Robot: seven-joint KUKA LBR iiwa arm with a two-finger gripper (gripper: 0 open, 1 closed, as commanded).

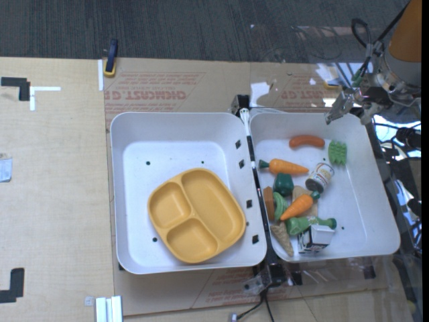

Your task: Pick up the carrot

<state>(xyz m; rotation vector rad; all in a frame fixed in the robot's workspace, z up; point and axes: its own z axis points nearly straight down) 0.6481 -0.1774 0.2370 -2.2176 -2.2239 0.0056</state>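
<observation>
My jaws [337,111] hang above the right bin's [375,180] far rim, pinching nothing; whether they are spread I cannot tell. The nearest carrot [288,167] lies inside that bin, toward its left wall: orange, tapered, green-topped. It looks like light, stiff, slick plastic, so I'd grip across its thick middle.

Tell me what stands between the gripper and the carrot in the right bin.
Nothing visible does. The gripper hangs over the right bin's far rim, and the upper carrot lies uncovered below it. A red sausage lies between them on the floor. A second carrot lies nearer, crowded by other toys.
</observation>
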